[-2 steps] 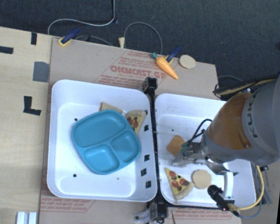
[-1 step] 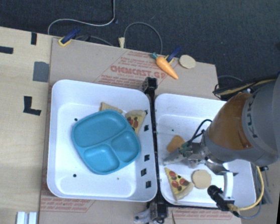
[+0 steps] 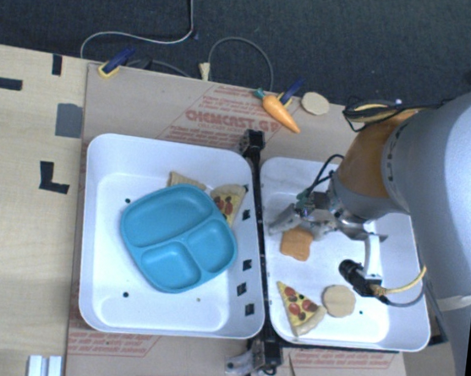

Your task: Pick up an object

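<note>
Camera view: two white bins point(image 3: 97, 208) on cardboard point(image 3: 219, 117), wooden bench point(image 3: 7, 240); fingers' point(image 3: 295, 222) state unclear.

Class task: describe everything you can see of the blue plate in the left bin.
The blue plate is a rounded, sky-blue tray that looks like plastic, divided by raised ridges into three compartments. It lies flat, turned askew, near the middle of the left bin. Its upper edge overlaps a pizza slice and a tan piece beside it.

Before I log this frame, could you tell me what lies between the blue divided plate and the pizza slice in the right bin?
In the camera view, the bins' adjoining white walls lie between the blue divided plate and pizza slice.
</note>
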Available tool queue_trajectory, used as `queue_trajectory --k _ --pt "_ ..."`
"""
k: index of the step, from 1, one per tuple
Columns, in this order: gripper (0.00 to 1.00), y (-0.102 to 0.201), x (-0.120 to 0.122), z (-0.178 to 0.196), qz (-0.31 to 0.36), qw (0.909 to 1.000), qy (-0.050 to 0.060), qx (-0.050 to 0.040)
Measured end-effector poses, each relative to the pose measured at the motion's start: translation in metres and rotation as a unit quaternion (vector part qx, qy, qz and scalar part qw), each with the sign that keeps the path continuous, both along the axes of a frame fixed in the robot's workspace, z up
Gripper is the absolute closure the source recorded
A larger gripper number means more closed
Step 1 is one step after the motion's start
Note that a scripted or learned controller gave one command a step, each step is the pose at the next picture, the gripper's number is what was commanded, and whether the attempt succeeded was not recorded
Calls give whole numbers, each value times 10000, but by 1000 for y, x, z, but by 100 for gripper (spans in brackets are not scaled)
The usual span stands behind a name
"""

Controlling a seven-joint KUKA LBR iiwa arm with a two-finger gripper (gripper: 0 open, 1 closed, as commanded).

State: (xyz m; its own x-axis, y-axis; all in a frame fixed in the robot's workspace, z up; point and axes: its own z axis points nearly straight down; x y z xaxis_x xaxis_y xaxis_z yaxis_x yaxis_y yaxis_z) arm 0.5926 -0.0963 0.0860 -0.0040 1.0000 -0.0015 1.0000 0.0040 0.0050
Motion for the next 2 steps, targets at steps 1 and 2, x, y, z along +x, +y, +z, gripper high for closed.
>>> queue_trajectory --k 1,2 --pt "100 -2 -1 12 -9 10000 -22 -17" --pt "0 -2 -2 11 -11 10000 -15 -22"
